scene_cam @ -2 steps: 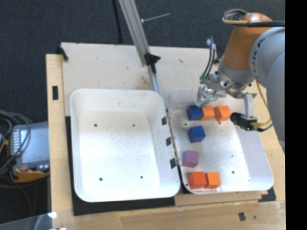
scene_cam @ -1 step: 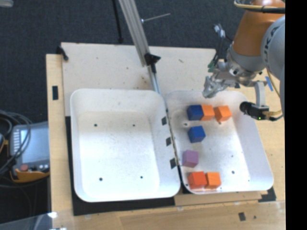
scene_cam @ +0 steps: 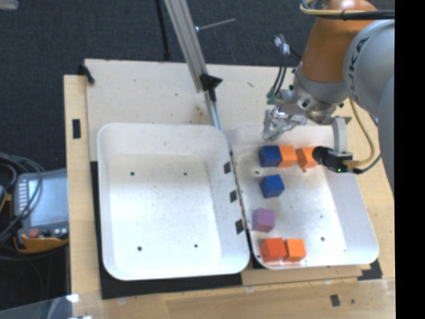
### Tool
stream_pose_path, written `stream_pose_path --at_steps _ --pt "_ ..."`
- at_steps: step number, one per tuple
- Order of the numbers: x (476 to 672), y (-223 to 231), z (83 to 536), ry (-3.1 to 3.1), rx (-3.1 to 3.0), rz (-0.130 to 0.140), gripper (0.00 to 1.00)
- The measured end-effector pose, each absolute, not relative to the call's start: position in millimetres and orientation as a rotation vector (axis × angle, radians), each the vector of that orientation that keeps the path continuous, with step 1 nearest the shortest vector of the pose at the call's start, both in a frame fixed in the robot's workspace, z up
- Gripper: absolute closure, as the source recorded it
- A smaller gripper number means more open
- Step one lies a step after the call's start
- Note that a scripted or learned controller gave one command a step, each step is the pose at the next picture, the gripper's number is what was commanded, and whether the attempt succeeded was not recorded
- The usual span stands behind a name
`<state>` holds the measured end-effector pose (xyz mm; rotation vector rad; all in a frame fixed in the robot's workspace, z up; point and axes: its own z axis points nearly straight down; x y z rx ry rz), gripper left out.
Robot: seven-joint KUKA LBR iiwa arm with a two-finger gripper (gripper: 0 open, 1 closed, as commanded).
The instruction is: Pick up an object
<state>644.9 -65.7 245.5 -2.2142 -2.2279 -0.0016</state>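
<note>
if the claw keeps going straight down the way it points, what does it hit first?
Probably the blue block at the far end of the right bin: the claw hangs just above its far edge. Depth is unclear, so it might land on bin floor beside it.

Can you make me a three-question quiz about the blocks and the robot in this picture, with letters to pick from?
1. Where are the blocks?
A. all in the left bin
B. all in the right bin
C. on the bare bench

2. How many blue blocks are there?
A. one
B. two
C. four

3. Where is the gripper?
A. above the far end of the right bin
B. low inside the left bin
C. beside the purple block

Answers:
1 B: every block lies in the right bin, and the left bin has none.
2 B: one blue block sits by the orange ones at the far end, another blue block lies nearer the middle.
3 A: the gripper hangs over the far end, close to the blue block there, well away from the purple block.
</note>
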Motion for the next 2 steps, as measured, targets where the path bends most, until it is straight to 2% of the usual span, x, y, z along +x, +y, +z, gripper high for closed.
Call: stream_pose_path --at_steps 2 --pt "628.2 51 235 -2.228 -2.212 0.002 1.0"
